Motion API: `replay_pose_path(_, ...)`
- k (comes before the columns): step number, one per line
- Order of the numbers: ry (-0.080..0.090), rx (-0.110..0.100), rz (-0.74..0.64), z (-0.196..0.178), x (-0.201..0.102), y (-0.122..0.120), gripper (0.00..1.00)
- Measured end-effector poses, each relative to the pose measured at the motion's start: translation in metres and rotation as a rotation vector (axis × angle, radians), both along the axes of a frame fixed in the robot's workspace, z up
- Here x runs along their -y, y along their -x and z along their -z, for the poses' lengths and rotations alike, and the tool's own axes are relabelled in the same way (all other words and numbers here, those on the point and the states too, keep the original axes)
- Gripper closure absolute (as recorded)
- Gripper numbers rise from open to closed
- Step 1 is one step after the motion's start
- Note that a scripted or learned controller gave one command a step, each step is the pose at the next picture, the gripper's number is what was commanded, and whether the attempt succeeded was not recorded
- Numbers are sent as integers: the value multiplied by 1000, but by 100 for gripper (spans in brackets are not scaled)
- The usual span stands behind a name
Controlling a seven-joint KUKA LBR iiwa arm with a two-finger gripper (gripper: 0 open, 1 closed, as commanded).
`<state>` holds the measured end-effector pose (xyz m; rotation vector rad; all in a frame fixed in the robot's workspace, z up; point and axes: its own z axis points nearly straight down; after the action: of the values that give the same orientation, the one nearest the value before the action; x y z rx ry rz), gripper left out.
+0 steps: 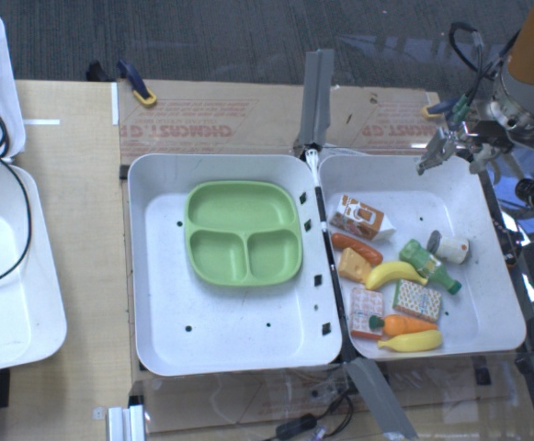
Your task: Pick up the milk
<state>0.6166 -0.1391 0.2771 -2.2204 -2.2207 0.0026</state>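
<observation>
The milk is a small white and orange carton lying on its side in the right bin, near the bin's back left. My gripper hangs over the back right rim of that bin, well to the right of the carton and higher up. Its fingers are spread open with nothing between them.
Around the milk lie a red sausage, an orange cheese wedge, a banana, a green bottle, a small can, a cracker box and a carrot. A green divided plate sits in the left bin.
</observation>
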Motion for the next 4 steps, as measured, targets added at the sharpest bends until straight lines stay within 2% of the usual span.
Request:
replay_pose_path(1, 0, 1, -279, 111, -43, -12, 0)
replay_pose_path(2, 1, 2, -276, 101, -41, -12, 100)
replay_pose_path(3, 0, 0, -189, 63, -127, 22, 100)
replay_pose_path(4, 0, -1, -217, 53, -182, 46, 100)
